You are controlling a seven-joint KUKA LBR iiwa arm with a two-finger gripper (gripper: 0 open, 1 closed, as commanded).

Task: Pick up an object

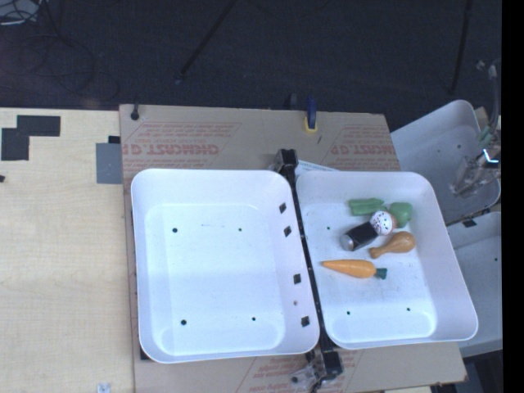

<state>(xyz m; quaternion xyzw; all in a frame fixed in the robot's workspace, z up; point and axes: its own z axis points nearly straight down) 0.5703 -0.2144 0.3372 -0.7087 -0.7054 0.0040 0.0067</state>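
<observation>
The right white bin (446, 301) holds a small cluster of objects in its far half. An orange carrot with a green stub (352, 268) lies flat near the bin's middle. Behind it a black cylinder (359, 236) touches a white speckled ball (381, 221). A tan pear-shaped piece (394, 245) lies just right of the cylinder. A green elongated piece (366, 206) and a green rounded piece (401, 213) sit at the back of the cluster, next to the ball.
The left white bin (147, 301) stands beside the right one, with a black divider (296, 244) between them. Both rest on a brown cardboard sheet (213, 142). A grey metal plate (442, 142) with cabling lies beyond the right bin's far right corner.
</observation>
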